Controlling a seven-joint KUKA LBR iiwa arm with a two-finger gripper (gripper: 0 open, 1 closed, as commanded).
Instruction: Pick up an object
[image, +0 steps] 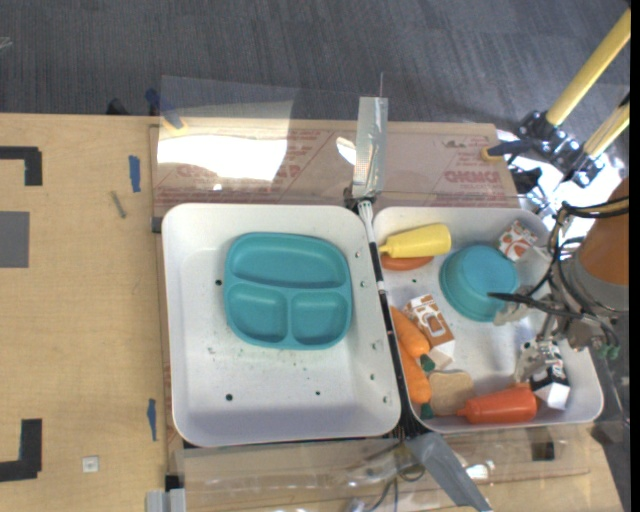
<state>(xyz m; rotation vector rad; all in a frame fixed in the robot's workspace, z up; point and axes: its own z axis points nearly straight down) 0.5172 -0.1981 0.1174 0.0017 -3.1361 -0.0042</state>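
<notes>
The right bin (585, 415) holds several objects. A yellow bottle (415, 241) lies at its far left, beside a teal bowl (478, 282). An orange carrot (410, 348) runs along the left wall next to a small white and orange carton (432, 320). A tan bread slice (452, 388) and a red-orange bottle (497, 405) lie at the near edge. My gripper (545, 358) hangs low over the bin's right side, just above a small black and white object (553, 390) and right of the bowl. Nothing is visibly lifted.
The left bin (190, 300) holds a teal divided plate (288, 290). A white and red packet (517, 240) sits in the right bin's far right corner. A clear upright divider (368, 150) stands behind the bins. Cables trail from the arm (608, 255) over the right rim.
</notes>
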